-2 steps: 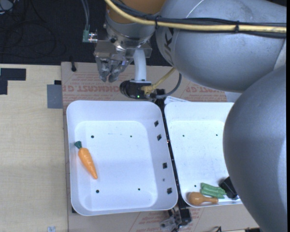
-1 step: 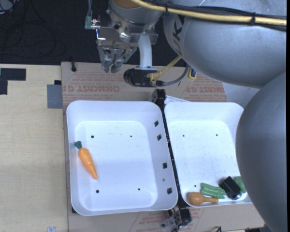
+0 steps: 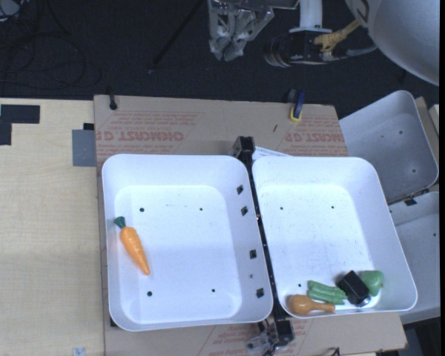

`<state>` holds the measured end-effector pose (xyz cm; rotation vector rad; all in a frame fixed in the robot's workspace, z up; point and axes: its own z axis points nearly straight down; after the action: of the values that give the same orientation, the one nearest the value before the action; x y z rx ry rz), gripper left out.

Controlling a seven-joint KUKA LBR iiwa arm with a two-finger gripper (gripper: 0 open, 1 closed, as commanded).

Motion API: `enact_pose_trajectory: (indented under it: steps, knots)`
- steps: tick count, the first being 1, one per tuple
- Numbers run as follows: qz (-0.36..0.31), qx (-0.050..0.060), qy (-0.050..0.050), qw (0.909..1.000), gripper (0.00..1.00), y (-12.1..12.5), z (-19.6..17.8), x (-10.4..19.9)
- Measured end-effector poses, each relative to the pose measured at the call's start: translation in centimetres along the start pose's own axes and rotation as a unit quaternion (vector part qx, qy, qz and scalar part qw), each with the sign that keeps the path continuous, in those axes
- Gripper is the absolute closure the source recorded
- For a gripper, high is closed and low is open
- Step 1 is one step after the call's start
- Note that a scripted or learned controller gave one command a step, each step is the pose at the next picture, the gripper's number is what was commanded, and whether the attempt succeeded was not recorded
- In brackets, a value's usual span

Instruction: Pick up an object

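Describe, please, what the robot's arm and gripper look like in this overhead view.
The gripper is a pale grey metal assembly with a skeletal, angular frame, seen against the dark floor. Behind it sits a white cylindrical section, then a dark wrist collar with a yellowish-orange cable or band beside it. The arm itself is a large, smooth, rounded light-grey shell at the upper right.

A carrot lies in the left bin (by its left wall).

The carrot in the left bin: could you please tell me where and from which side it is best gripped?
Grip the carrot across its thick orange body just below the green top, coming straight down from above. It lies flat and alone near the left bin's left wall, tapering toward the front.
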<state>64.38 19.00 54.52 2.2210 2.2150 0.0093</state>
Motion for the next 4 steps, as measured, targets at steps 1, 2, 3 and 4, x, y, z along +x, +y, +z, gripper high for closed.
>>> enact_pose_trajectory:
  steps: [1,2,3,4]
  knots:
    - [-0.004,0.008,-0.001,1.0000,1.00,-0.1,3.5,5.6]
    - [0.003,0.011,-0.004,0.9999,1.00,-0.1,14.1,-3.5]
    - [-0.002,0.005,-0.001,1.0000,1.00,-0.1,12.0,-0.5]
    - [-0.003,-0.001,0.001,1.0000,1.00,0.0,0.0,-0.9]
